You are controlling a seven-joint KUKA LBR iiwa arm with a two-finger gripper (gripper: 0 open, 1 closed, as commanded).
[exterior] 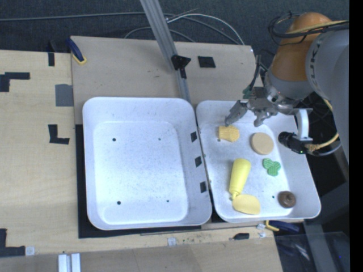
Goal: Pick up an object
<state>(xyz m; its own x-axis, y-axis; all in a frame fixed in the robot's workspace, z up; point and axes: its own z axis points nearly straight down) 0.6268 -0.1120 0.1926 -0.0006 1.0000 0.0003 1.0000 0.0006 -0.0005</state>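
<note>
**Gripper open above right bin, nothing held**

Left bin (96, 152): white, shallow. Right bin (303, 177) contents, left to right: yellow block (228, 133), yellow bottle (239, 174), yellow lump (247, 204), tan disc (262, 143), green piece (271, 167), brown piece (287, 199). Gripper (248, 117): fingers spread wide, nothing between them, positioned just above the yellow block.
</note>
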